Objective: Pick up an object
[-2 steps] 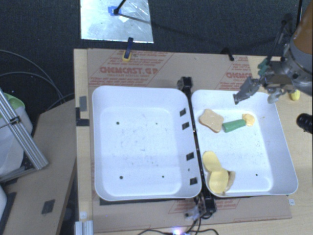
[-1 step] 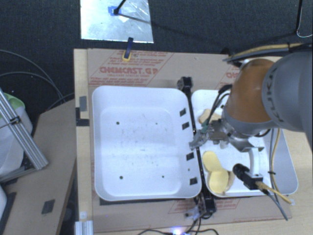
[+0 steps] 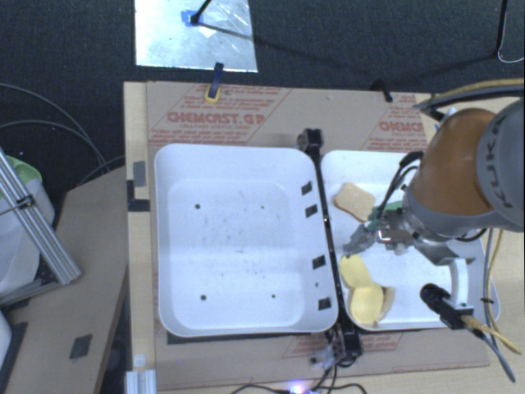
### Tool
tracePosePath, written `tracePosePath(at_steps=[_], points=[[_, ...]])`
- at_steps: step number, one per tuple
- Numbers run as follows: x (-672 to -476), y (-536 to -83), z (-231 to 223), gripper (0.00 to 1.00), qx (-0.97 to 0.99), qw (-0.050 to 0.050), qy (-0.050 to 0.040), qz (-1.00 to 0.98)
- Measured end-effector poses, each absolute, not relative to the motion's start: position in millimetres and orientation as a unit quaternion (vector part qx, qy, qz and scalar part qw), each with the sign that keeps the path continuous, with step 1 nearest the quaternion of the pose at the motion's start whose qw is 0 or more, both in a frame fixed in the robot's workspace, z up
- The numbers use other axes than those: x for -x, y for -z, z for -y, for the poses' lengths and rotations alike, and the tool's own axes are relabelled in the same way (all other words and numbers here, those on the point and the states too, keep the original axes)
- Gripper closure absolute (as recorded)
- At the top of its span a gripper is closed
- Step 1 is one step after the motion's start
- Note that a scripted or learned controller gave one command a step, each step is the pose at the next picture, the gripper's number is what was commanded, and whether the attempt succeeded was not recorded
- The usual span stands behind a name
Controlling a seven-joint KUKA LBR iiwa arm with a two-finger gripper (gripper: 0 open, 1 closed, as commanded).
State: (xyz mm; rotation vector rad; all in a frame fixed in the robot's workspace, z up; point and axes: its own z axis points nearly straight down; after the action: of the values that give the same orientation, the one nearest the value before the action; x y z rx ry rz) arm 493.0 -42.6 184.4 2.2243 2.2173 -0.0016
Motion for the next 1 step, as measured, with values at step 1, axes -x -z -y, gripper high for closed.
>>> tracePosePath(at_steps=[1], points=[[-527.8, -122.6, 166.6, 0.0, -0.71, 0.002, 0.0029, -0.704]])
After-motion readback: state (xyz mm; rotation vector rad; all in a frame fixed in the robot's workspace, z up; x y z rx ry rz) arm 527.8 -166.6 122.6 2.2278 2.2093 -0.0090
